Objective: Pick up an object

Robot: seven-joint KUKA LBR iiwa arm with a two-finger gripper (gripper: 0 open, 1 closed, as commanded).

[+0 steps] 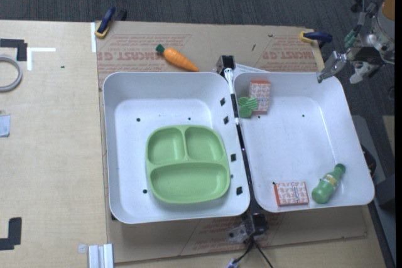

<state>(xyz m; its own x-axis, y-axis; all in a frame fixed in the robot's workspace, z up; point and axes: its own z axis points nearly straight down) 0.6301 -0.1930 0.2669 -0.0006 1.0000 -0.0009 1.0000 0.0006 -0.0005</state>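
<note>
The gripper (342, 66) is seen at the far right, past the far right corner of the right bin (326, 135); whether it is released or clenched cannot be told, and nothing is seen held in it. In the right bin, a pink patterned box (260, 96) with a small green item (247, 106) touching it is found at the far left, while a second patterned box (291, 192) and a green bottle (328, 184) are laid near the near right corner. A green divided plate (187, 164) is set in the left bin (125, 135). A toy carrot (178, 58) is left on the cardboard (207, 41) beyond the left bin.
</note>
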